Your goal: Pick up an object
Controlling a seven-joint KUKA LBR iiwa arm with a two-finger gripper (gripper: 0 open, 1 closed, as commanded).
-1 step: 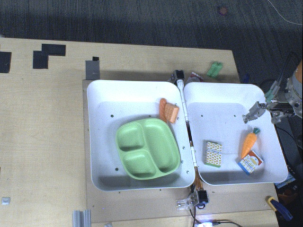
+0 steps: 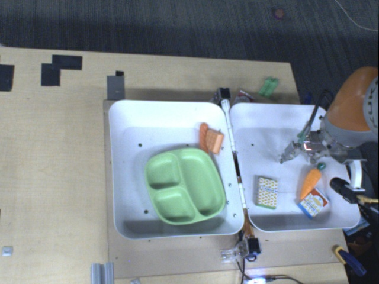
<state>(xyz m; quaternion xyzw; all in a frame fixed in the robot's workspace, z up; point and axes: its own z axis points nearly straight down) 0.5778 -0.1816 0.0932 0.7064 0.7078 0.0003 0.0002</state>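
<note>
now hand hovers beside carrot.

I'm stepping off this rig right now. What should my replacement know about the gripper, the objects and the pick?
Gripper: low in the right bin, nothing visibly between its fingers; open or shut unclear.
Right bin: toy carrot, small carton, patterned card.
Left bin: green divided plate, orange waffle-like piece beside the plate's upper right edge.
Done: no object lifted.
Left: grasp one and raise it; the carrot looks nearest.
</note>
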